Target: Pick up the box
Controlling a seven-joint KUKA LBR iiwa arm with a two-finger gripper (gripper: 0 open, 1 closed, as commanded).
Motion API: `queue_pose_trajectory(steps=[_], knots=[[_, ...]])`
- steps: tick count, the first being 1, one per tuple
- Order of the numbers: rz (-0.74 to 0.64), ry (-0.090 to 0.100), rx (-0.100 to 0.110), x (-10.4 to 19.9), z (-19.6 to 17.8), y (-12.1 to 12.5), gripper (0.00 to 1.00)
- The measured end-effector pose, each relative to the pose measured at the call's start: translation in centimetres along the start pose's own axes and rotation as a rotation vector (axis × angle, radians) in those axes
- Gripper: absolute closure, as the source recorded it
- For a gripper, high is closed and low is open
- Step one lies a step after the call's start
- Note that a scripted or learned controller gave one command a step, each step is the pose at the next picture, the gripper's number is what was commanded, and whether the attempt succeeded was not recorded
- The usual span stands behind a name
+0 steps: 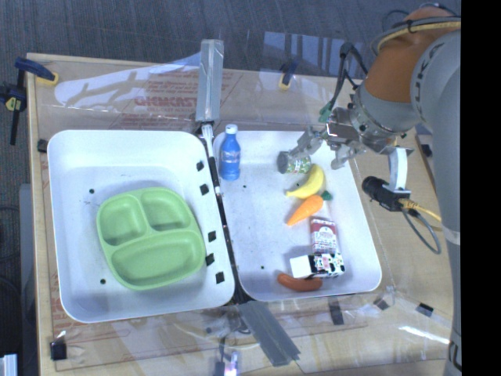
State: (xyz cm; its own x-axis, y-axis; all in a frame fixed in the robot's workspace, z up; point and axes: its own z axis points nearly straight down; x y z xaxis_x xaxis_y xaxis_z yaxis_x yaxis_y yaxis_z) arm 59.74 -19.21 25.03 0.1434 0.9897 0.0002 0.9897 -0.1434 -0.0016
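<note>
Task not begun. Gripper (322, 149) upper right of frame, above banana (307, 183); whether clamped or apart impossible to tell. Box (322, 236) lying untouched at lower right, in right bin (258, 210), beside carrot (304, 208).

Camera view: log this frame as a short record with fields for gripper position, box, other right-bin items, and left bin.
gripper position: gripper over the right bin's far side, above the banana
box: box near front edge, apart from gripper
other right-bin items: blue bottle, carrot, sausage, small carton
left bin: left bin holds green divided plate
</note>
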Motion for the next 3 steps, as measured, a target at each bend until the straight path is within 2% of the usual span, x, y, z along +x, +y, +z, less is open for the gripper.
queue_pose_trajectory(steps=[1, 2, 3], knots=[[0.040, 0.000, 0.004, -0.8, 12.7, -7.4, 0.00], [0.278, 0.000, 0.002, 3.8, 12.1, -6.0, 0.00], [0.294, 0.001, 0.004, 3.1, 15.7, 2.7, 0.00]])
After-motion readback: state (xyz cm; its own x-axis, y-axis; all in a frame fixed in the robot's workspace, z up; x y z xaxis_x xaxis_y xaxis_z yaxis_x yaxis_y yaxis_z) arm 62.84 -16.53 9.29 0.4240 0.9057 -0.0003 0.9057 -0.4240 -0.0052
